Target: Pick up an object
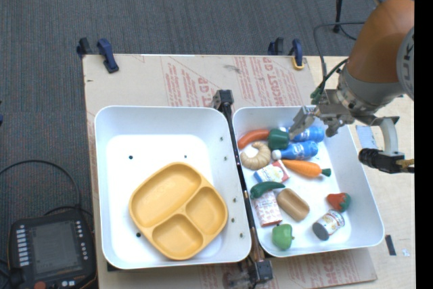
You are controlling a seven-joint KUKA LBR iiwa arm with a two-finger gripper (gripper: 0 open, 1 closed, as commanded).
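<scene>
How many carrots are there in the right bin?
2. One carrot lies mid-bin, right of the bun. The other carrot lies at the upper left corner. More may be hidden under the tool.

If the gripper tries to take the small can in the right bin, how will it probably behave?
The can lies on its side near the right bin's front corner, so it will probably roll when nudged. It looks rigid, and its smooth round wall may slip between fingers. The strawberry nearby leaves little room.

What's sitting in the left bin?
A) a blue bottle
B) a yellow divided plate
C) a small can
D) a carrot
B: the yellow divided plate lies in the left bin; the carrot, can and blue bottle are in the right bin.
</scene>
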